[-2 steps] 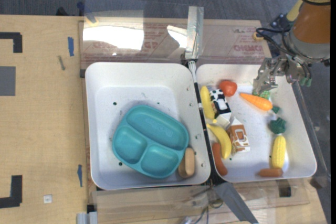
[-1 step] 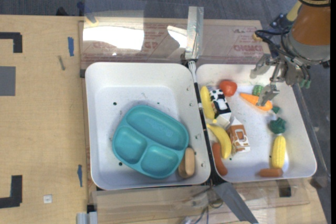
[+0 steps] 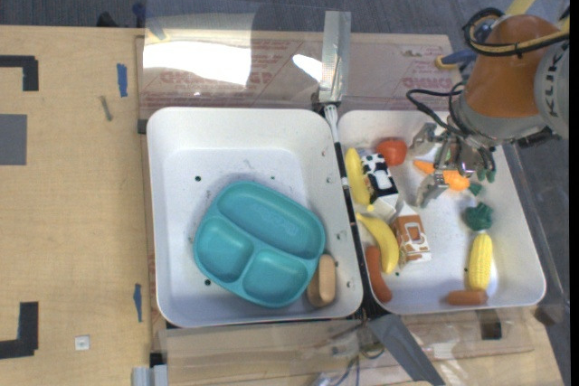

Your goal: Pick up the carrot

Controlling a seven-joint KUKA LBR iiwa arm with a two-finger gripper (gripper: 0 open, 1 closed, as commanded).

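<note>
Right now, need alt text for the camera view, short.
The claw sits over the right bin, its fingers around an orange carrot near the bin's far edge. That bin also holds bananas, corn and other toy food; the left bin holds a teal tray.

Carrot (image 3: pixel 441 174) – orange, between gripper (image 3: pixel 450 169) fingers

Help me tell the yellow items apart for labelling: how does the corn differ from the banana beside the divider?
The corn is a short straight cob by the right bin's right wall; the banana is smooth, slimmer and slightly curved, against the divider. The corn lies by itself; the banana touches a black-and-white toy. Both are yellow and lie lengthwise.
</note>
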